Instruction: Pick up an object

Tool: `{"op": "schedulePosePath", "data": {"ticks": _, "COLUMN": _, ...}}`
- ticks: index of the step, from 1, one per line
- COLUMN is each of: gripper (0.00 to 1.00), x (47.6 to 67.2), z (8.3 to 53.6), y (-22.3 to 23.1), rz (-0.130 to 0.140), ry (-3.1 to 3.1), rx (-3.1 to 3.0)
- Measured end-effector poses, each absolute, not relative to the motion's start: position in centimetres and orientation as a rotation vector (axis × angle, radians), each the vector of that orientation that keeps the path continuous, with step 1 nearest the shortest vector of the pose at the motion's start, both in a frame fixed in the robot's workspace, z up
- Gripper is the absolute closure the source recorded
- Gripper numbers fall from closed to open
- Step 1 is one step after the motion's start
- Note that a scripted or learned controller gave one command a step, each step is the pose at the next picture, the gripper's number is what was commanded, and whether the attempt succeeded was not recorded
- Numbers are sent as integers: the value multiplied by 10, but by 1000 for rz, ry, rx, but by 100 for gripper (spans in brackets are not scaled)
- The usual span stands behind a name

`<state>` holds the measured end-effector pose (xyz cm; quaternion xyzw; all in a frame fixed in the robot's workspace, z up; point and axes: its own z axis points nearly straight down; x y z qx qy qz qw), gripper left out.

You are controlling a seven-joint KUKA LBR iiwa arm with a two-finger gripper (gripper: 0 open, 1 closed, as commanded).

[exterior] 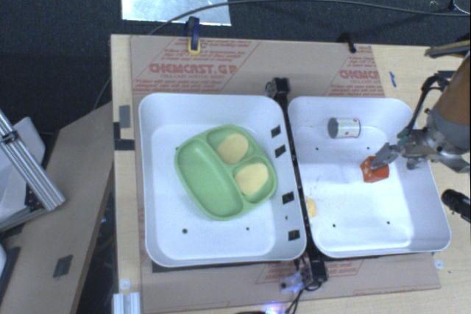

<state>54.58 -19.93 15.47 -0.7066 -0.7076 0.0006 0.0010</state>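
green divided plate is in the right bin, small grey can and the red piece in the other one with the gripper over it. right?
Not quite. The camera view shows the green divided plate in the left bin, not the right. The rest holds: the small grey can and the red piece lie in the right bin, with the gripper at the red piece.

The arm reaches in low from the right. Its tool [384, 157] angles down-left; finger spread seems too blurred to judge.
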Motion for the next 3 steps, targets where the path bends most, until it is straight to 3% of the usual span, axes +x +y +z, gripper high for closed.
{"op": "schedulePosePath", "data": {"ticks": 1, "gripper": 0, "x": 545, "z": 94, "y": -205, "rz": 2, "ry": -2221, "rx": -2219}}
{"op": "schedulePosePath", "data": {"ticks": 2, "gripper": 100, "x": 547, "z": 108, "y": -206, "rz": -2, "ry": -2226, "rx": -2222}}
{"op": "schedulePosePath", "data": {"ticks": 3, "gripper": 100, "x": 545, "z": 152, "y": -205, "rz": -4, "ry": -2229, "rx": -2221}}
